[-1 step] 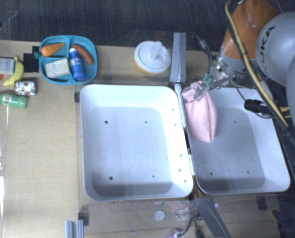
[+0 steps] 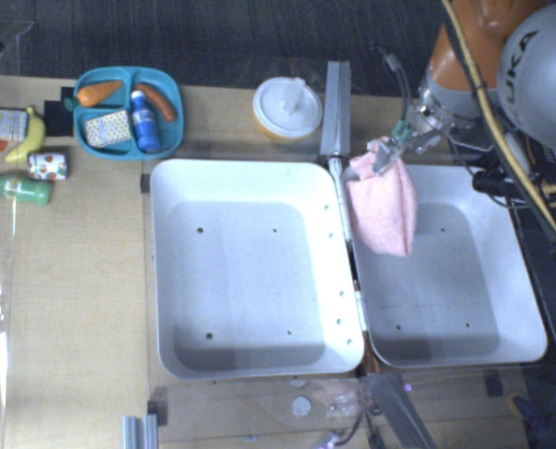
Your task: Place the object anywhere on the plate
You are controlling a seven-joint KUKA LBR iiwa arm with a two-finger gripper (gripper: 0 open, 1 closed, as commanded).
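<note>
A soft pink cloth (image 2: 384, 206) hangs in limp folds, pinched at its top by the gripper (image 2: 387, 153), over the far left corner of the right bin (image 2: 503, 344). The blue plate (image 2: 168, 96) sits near the bench's far left corner.

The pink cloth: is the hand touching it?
Touching. In the camera view the hand pinches the top corner of the pink cloth, which hangs from it over the left side of the right bin.
</note>
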